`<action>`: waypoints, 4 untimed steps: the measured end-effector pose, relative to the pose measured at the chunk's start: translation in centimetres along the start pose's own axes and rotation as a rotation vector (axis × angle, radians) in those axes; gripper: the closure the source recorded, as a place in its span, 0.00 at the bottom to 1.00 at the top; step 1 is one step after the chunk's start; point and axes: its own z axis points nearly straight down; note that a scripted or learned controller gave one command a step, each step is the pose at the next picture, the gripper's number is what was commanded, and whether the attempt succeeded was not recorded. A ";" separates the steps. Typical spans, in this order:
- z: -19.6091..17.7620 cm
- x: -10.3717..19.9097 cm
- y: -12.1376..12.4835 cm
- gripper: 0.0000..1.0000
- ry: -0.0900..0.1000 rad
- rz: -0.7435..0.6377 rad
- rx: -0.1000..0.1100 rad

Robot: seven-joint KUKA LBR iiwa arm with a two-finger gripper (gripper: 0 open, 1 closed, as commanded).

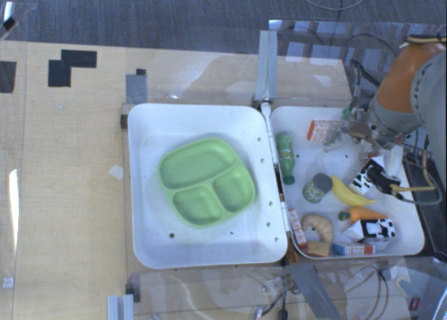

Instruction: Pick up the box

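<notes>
- Bench of pale wood (70,172) fills the left and lower frame, with two shallow white bins set side by side on it.
- The left bin (140,235) sits at centre frame and holds a green divided plate (207,182) with three compartments, lying a little tilted toward the lower right.
- The right bin (412,238) sits at right of frame and is crowded with small things.
- The box (325,131), orange and white, lies flat in the upper part of the right bin, near its top edge.
- The arm (412,88), grey with an orange band, comes in at the upper right of the frame and reaches down over the upper right part of that bin.
- The gripper (357,128) is just to the right of the box, close beside it; whether it is open or closed cannot be told, and no contact with the box can be made out.
- A green bottle (284,156) lies along the left wall of the right bin.
- A round can (318,187) sits below the bottle, with a banana (351,192) just to its right.
- A carrot (363,214) lies below the banana.
- A croissant (319,226) rests at the lower left of the right bin.
- A black-and-white carton (374,229) sits at the lower right, near the carrot.
</notes>
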 end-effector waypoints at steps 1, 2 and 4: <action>0.0 3.4 2.0 0.00 -0.025 0.127 0.031; 0.1 1.1 2.7 0.00 -0.005 0.129 0.049; -0.1 6.6 1.2 0.00 -0.031 0.167 0.023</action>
